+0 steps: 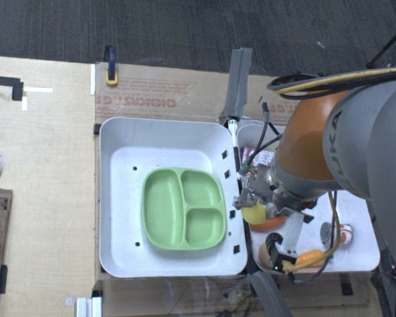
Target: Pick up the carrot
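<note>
Two bins (110, 183) — arm (331, 141) over the right one.
Carrot (310, 258) near its front edge; jaw state — cannot tell.

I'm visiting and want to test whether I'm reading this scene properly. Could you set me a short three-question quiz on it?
1. True or false: the green divided plate lies in the left bin.
2. Which bin is the arm reaching down over? A) left B) right
3. Fill in: the carrot lies in the ____ bin, near its front edge.

Key: 1 true. 2 B: the arm's wrist hangs above the right bin, over a yellow and orange item. 3 right.
</note>
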Robot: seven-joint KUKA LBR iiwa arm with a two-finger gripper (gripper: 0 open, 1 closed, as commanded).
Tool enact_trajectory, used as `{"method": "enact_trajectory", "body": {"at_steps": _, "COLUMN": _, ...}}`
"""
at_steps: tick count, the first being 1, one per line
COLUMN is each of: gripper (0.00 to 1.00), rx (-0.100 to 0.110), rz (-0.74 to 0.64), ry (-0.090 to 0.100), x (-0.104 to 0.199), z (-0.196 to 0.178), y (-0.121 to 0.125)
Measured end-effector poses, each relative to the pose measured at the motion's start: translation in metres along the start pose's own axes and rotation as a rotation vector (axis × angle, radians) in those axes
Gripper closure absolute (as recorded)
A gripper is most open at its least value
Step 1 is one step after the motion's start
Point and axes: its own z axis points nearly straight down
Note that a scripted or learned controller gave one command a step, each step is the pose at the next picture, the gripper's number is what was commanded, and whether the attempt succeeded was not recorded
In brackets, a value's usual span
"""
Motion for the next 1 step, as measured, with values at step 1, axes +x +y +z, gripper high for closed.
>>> {"method": "enact_trajectory", "body": {"at_steps": 1, "gripper": 1.00, "rx": 0.002, "rz": -0.108, "ry": -0.002, "x": 0.0540, "z": -0.0036, "y": -0.0189}}
